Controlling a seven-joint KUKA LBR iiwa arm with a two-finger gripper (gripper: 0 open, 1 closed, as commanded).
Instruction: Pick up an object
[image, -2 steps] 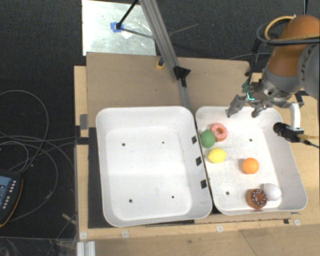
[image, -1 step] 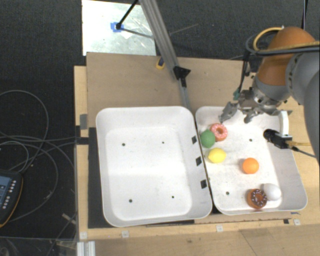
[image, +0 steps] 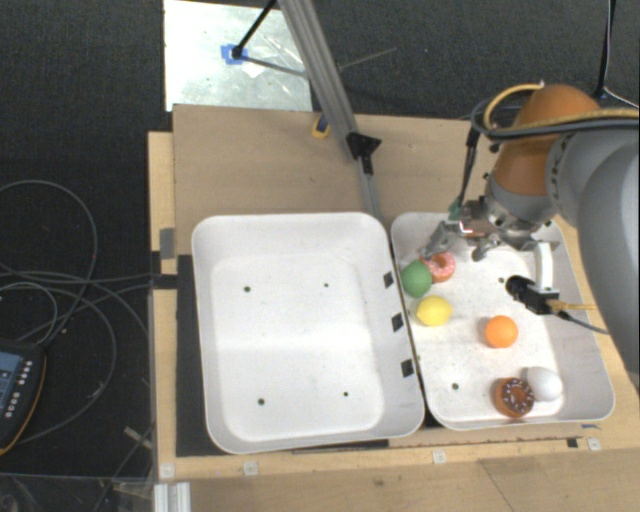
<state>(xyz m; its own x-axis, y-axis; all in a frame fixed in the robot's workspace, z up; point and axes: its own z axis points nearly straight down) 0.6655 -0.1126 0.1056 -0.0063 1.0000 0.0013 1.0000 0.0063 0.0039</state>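
Two white bins; right bin holds the objects. Arm enters at upper right. Gripper hangs just above the pink doughnut, green ball touching it at lower left. Finger spacing: cannot tell. Nearest pick lies directly below.
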